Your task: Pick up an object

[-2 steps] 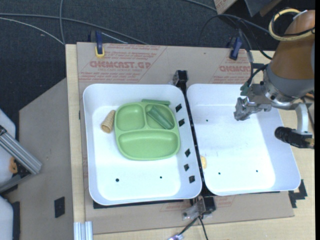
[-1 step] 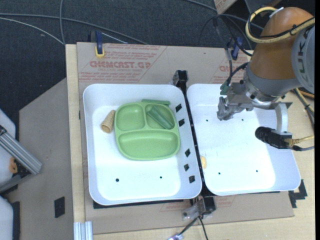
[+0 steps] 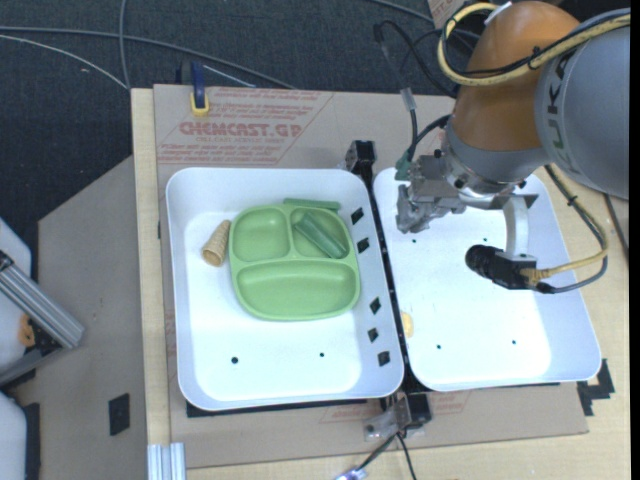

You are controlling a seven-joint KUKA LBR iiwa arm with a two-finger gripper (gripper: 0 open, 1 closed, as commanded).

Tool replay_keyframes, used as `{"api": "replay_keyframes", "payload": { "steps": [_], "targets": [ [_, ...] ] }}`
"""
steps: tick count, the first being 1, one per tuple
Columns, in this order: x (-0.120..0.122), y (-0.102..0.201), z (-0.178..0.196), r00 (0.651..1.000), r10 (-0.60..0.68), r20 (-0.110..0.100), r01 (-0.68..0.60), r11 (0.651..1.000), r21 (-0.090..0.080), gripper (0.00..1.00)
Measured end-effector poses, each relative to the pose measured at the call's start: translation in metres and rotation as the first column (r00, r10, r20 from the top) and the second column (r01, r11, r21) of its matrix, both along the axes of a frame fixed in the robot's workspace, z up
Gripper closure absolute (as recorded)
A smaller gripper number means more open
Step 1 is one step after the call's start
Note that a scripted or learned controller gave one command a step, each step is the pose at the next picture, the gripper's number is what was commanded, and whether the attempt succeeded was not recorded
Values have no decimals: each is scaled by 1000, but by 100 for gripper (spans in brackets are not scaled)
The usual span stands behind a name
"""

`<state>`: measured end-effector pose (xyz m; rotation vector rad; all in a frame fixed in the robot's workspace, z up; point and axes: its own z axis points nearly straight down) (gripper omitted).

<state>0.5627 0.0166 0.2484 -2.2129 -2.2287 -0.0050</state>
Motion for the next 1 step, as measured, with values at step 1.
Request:
{"api": "replay_keyframes", "payload": {
  "steps": [1],
  "targets": [
    [11,50,-4,1000,-1,0,1,1000,-1,100]
  ]
}}
